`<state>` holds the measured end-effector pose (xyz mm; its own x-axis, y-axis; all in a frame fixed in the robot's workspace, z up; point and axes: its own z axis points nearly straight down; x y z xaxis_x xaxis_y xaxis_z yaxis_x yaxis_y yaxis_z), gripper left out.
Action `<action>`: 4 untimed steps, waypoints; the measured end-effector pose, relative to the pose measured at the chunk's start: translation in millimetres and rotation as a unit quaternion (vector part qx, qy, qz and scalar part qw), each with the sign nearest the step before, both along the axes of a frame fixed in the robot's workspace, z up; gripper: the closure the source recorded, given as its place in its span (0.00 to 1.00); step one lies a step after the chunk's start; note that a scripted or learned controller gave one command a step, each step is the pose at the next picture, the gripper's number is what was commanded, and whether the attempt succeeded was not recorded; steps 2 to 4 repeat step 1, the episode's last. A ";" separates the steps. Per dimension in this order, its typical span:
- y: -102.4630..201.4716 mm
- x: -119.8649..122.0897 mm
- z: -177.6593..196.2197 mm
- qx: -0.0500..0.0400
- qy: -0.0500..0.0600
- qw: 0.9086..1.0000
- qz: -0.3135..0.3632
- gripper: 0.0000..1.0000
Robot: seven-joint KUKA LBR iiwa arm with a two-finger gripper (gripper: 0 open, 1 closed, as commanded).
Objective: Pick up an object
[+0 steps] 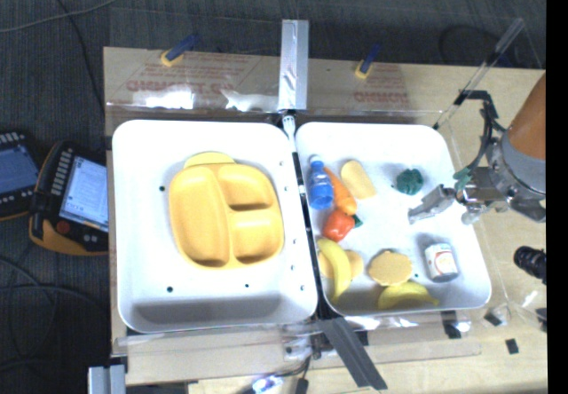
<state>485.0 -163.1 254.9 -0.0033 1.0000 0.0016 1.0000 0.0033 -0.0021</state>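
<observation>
The right white bin (444,145) holds several toy foods. A blue bottle (313,185) and an orange carrot (341,192) lie at its left wall, with a pale yellow piece (357,177) beside them. Below them sit a red-orange fruit (336,224) and a banana (334,264). A dark green object (409,180) lies near the back right. A round tan biscuit (390,267), a small white can (440,260) and a yellow piece (404,295) sit along the front. My gripper (432,204) hangs over the bin's right side, between the green object and the white can, holding nothing that I can see.
The left white bin (142,206) holds a yellow divided tray (226,213). A metal divider post (294,64) stands behind the bins. A handheld pendant (67,199) lies on the floor at the left. Cables run by the arm at the right.
</observation>
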 end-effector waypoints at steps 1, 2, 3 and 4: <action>25.9 62.6 -90.2 0.001 0.000 0.986 0.164 0.00; 25.9 62.6 -90.2 0.001 0.000 0.986 0.164 0.00; 25.9 62.6 -90.2 0.001 0.000 0.986 0.164 0.00; 25.9 62.6 -90.2 0.001 0.000 0.986 0.164 0.00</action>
